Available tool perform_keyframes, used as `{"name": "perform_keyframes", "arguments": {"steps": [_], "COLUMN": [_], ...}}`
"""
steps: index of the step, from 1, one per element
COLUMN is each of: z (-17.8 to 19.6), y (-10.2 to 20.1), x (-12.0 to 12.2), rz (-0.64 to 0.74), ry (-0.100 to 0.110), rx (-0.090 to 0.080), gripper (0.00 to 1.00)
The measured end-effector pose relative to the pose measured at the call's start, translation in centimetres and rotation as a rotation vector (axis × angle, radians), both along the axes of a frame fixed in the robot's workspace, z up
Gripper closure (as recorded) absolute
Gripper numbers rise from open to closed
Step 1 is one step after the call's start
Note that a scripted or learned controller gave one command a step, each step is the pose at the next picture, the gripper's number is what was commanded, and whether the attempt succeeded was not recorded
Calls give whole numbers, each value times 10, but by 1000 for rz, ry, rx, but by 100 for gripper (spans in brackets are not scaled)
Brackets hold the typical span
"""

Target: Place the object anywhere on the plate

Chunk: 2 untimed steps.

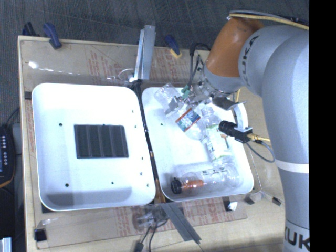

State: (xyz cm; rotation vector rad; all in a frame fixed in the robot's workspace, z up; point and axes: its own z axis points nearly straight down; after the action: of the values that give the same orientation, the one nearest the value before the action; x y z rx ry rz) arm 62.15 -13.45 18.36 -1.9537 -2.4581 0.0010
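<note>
The gripper is masked by clear plastic clutter, so its grasp cannot be judged. The arm is cut off at the bottom edge.

Plate: dark grey, rectangular, ribbed, lying flat at the middle of the left bin.

Object: clear plastic bottle with dark cap and reddish contents, lying on its side in the bin right of the plate, well apart from it.

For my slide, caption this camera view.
KUKA arm reaching into right bin of clear plastic bottles; left bin holds dark plate.
</note>
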Motion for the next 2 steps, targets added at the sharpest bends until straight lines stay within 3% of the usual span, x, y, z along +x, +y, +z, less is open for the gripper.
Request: {"name": "perform_keyframes", "arguments": {"steps": [1,2], "z": [8,7], "y": [78,189], "x": [-41,-80], "rz": [193,258], "ry": [2,2], "rx": [0,-1], "gripper": [100,100]}}
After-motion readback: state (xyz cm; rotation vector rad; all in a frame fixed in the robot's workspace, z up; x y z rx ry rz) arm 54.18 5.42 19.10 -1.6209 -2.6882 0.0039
